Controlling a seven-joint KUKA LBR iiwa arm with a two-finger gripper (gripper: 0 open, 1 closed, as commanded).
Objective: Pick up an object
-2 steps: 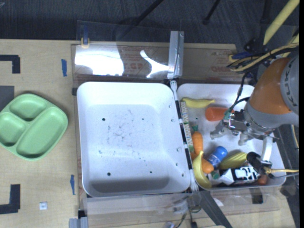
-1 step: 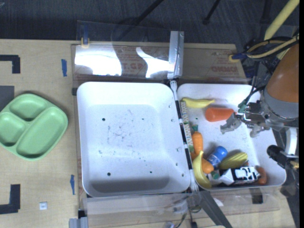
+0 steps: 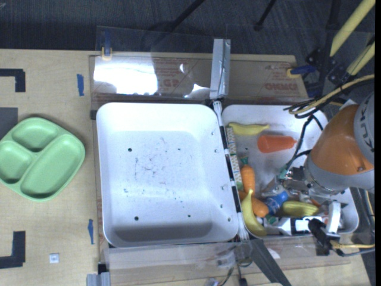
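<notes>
We see gripper [image 3: 284, 190] low in right bin [image 3: 351, 219], lower right of frame; finger state: we cannot tell. Yellow banana-like toy [image 3: 299, 208] just below it, long axis left-right.

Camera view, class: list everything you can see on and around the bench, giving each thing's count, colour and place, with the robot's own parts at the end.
Left bin: one, white, middle of the bench.
Right bin: one, white, beside the left bin, holding the toy food.
Bananas: two, yellow; upper banana at the far end of the right bin, lower banana at its near left corner.
Orange cone: one, orange-red, next to the upper banana.
Carrot: one, orange, by the divider.
Divided plate: one, pale green, on the bench left of the bins.
Blue tape marks: several, blue, around the left bin.
Arm: one, grey with orange band, over the right bin.
Gripper: one, low among the toys; too cluttered to read.
</notes>
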